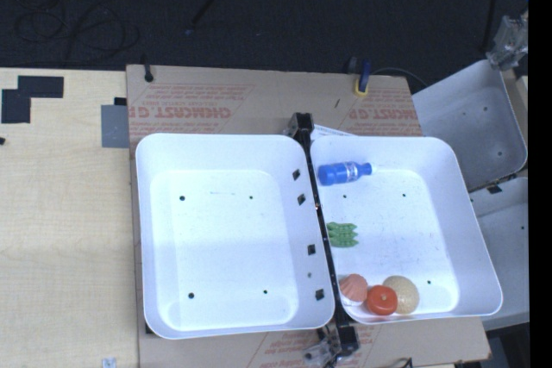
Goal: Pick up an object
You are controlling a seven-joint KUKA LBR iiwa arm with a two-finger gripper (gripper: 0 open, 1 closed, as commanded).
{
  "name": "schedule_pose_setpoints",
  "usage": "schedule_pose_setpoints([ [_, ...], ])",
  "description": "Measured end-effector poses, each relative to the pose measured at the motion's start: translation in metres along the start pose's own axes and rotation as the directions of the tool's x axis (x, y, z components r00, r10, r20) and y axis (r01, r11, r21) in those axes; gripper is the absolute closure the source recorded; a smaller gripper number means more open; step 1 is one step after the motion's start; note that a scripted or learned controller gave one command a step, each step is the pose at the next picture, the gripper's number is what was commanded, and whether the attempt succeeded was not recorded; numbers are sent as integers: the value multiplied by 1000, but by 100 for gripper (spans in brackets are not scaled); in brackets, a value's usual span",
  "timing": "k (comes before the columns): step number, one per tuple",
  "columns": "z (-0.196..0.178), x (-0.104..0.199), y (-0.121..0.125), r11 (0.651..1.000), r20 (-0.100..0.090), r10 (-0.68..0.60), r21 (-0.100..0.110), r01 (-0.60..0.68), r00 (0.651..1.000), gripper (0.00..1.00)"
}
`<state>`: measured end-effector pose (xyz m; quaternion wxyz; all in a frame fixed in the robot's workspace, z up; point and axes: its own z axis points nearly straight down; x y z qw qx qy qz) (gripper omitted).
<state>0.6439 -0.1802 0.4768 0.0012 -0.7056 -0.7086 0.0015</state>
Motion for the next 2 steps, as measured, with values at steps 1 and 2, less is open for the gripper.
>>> schedule_pose_setpoints([
  [1,-18,12,0,1000,0,1,-3,-1,1000,100],
  [2,-17,17,0,1000,-1,1,0,-1,1000,100],
])
